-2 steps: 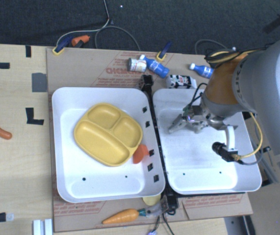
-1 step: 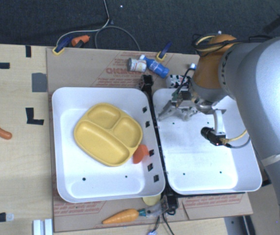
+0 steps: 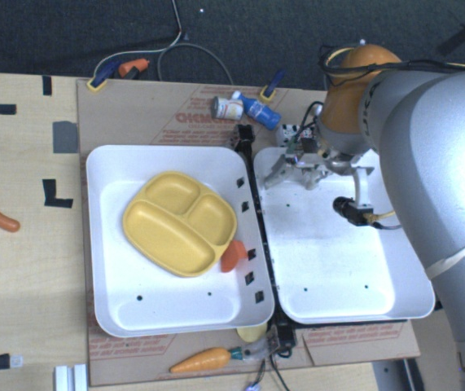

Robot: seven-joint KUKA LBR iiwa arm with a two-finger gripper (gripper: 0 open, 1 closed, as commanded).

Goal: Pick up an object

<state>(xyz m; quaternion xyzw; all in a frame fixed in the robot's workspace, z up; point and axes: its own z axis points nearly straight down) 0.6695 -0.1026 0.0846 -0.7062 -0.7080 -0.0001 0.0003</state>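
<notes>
Plate [image 3: 179, 222] in left bin [image 3: 102, 243], long axis upper-left to lower-right.

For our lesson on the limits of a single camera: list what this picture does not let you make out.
- Claw: small and cluttered in the camera view; open or shut unclear.
- Small orange object: partly tucked under the yellow divided plastic plate; identity unclear.
- Pale yellow object: mostly hidden by the left white bin's rim.

A single fixed camera looks down at a slant on both white bins [image 3: 102, 218], the arm [image 3: 427, 137] entering from the right
</notes>
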